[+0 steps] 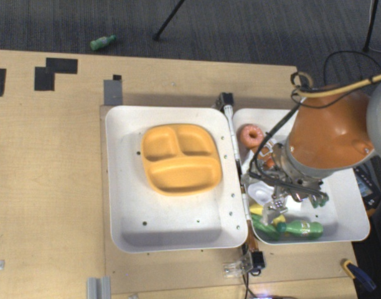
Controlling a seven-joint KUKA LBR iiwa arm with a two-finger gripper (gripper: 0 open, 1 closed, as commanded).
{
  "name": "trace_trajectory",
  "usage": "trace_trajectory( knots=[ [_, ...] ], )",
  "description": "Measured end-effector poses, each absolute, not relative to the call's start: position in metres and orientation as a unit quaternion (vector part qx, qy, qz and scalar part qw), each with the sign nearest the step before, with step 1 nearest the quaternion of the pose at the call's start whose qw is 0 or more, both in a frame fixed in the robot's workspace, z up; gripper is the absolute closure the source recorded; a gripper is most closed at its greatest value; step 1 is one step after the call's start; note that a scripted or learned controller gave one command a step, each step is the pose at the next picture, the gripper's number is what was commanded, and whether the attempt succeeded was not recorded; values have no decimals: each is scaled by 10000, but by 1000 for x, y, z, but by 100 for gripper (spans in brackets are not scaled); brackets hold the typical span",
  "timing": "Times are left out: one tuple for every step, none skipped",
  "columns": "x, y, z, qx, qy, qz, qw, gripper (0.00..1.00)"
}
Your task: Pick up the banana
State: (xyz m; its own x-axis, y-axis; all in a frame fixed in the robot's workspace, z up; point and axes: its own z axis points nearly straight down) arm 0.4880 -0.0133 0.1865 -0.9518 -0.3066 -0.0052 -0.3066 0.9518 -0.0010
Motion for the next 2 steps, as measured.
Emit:
trace_trajectory(
  knots=[
    [494, -34, 185, -2830, 9591, -2, 25, 0],
    [500, -2, 185, -5671, 8236, -3, 24, 0]
  ],
)
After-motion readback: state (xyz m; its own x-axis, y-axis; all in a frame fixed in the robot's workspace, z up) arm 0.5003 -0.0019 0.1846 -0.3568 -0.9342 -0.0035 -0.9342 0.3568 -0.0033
